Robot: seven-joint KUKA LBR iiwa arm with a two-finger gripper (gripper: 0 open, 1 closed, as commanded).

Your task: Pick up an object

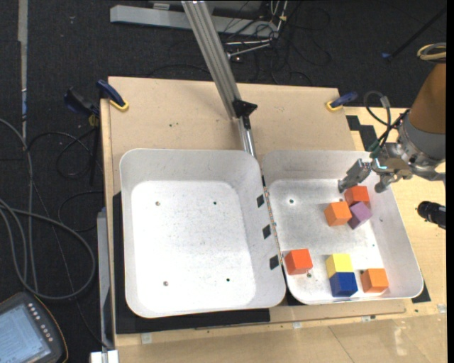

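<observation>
Nothing is lifted yet: the claw [367, 177], spread and gripping nothing, hovers at twelve o'clock of the orange cube [357, 194].

Dark carpet floor [50, 64] all around, black cables [32, 191] looping across it on the left and top. Tan wooden counter [184, 120] in the middle, with blue-and-yellow clamps [113, 96] at its far corners. Slanted aluminium strut [216, 60] running from the top edge down to the counter. Grey metal bracket [152, 15] lying on the floor up top. Handheld screen unit [25, 333] at bottom left. Even, flat lighting.
</observation>
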